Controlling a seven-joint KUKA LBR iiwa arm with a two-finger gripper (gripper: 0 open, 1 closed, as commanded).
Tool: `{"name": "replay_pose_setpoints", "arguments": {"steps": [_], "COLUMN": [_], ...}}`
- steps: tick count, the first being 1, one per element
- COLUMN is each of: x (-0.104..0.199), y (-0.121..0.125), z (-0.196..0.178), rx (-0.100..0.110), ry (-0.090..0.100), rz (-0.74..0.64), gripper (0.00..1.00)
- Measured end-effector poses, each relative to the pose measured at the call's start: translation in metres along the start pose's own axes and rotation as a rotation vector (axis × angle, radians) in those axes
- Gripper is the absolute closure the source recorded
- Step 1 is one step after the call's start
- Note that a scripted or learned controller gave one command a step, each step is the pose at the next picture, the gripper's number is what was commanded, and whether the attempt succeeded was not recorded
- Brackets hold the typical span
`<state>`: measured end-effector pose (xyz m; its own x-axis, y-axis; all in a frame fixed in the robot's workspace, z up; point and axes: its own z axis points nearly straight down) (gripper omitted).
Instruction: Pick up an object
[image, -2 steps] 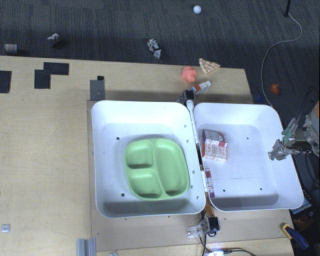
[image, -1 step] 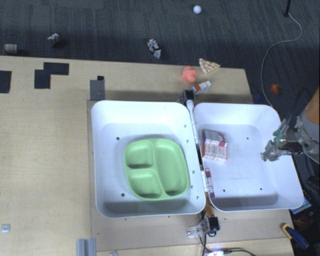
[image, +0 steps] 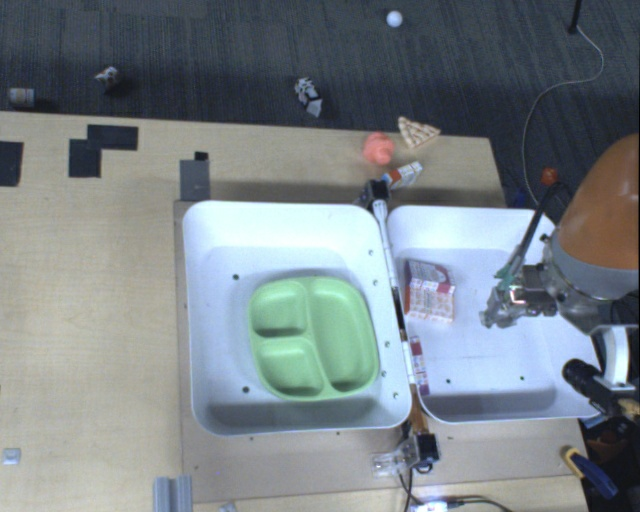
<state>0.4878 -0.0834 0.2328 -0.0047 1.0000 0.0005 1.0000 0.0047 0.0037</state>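
A small packet (image: 430, 291) with red and white print lies flat in the left part of the right bin (image: 470, 385). My gripper (image: 499, 310) hangs over the right half of that bin, a short way to the right of the packet and apart from it. Nothing shows between its fingers. A green divided tray (image: 313, 336) rests in the middle of the left bin (image: 215, 300).
The orange band of the arm (image: 605, 220) bulks over the right bin's right edge. Behind the bins on the bench lie a pink ball (image: 378, 149), a wedge-shaped toy (image: 417, 131) and a small tube (image: 402, 176). Cables and clips sit at the bins' front edge.
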Motion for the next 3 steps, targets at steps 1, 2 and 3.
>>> {"name": "replay_pose_setpoints", "arguments": {"steps": [1, 2, 3], "x": [0.014, -0.014, -0.094], "y": [0.078, 0.128, 0.043], "z": [0.008, 0.024, -0.001], "rx": [0.001, 0.000, 0.001], "ry": [0.000, -0.001, -0.003], "rz": [-0.001, 0.000, 0.002], "gripper": [1.00, 1.00, 1.00]}}
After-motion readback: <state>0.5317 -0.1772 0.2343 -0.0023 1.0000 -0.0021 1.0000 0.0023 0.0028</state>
